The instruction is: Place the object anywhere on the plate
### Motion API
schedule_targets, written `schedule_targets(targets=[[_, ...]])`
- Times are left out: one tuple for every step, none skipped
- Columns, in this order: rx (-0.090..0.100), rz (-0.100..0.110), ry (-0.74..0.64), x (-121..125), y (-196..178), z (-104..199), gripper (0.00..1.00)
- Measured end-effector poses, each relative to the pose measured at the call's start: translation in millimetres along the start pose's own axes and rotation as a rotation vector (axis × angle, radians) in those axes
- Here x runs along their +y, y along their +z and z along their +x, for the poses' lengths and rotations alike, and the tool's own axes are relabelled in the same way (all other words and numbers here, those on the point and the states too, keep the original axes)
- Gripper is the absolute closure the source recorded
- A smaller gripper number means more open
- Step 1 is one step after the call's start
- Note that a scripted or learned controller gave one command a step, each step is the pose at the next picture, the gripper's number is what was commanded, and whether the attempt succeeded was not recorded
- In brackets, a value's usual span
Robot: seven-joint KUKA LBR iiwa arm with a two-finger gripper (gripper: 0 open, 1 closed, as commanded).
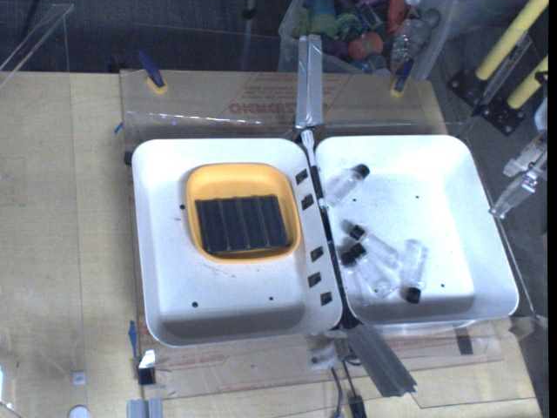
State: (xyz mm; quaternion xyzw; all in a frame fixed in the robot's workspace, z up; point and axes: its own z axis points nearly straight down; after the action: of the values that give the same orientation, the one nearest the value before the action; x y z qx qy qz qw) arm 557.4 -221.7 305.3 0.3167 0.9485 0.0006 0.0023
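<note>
Camera view, from above at a slant. We see two white bins side by side on the bench (52,233). The left bin (165,277) holds a yellow plate (198,190), set toward its back and centre. A dark ridged slab (242,223) lies flat on the plate and covers most of its floor.

The right bin (452,190) holds several clear vials with black caps. One vial (348,181) lies alone near the back-left corner, close to the divider between the bins, its cap pointing toward the back. The other vials form a cluster (383,264) in the front-left part of the bin. Two dark caps lie near the divider, and one vial stands out at the right of the group with its cap toward the front edge. None of the vials touches the plate; all lie in the other bin from it.

The gripper (513,190) appears at the right edge of the right bin, outside its rim and well apart from every vial. We see nothing held in it, and we cannot tell whether it is open or closed.

A clear tote of coloured items (365,16) stands behind the bins.
</note>
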Motion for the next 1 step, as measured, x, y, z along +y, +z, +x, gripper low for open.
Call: schedule_targets(targets=[[0.002, 0.000, -0.367, -11.5, 13.6, 12.6, 0.00]])
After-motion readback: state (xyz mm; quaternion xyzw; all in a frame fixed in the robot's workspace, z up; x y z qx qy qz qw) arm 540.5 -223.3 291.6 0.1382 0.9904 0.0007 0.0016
